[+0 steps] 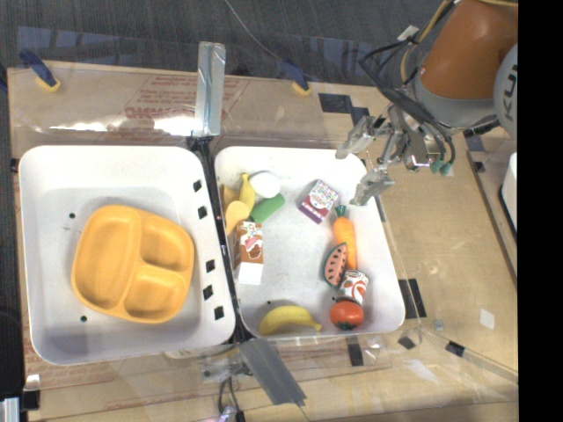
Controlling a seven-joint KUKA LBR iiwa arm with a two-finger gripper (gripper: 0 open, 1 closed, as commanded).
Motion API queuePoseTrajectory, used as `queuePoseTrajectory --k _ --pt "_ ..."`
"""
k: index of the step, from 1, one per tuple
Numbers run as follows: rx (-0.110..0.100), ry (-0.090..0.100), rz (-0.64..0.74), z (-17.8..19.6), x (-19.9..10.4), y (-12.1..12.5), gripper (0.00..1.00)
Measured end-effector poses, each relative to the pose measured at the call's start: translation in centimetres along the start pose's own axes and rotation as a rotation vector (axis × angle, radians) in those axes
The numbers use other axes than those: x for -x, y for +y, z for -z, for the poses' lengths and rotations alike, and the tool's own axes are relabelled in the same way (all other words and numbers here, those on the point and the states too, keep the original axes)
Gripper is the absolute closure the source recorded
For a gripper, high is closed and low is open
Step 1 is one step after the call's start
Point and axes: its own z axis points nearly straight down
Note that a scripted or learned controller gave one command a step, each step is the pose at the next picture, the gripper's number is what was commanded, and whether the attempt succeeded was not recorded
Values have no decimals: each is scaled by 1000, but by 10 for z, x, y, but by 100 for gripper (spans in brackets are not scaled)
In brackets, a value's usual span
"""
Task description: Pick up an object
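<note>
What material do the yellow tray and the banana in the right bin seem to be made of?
Yellow tray: probably moulded plastic, matte to slightly glossy, with one even colour and rounded compartments. Banana: likely a plastic toy; its skin looks smooth, uniformly yellow and unblemished, though a real fruit cannot be fully ruled out.
</note>
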Motion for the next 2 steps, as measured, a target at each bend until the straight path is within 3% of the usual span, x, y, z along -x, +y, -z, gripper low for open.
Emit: queuePoseTrajectory --k 1,2 --pt "5 10 113 -131 -26 -5 0" --pt "1 -1 94 -181 -37 -4 0"
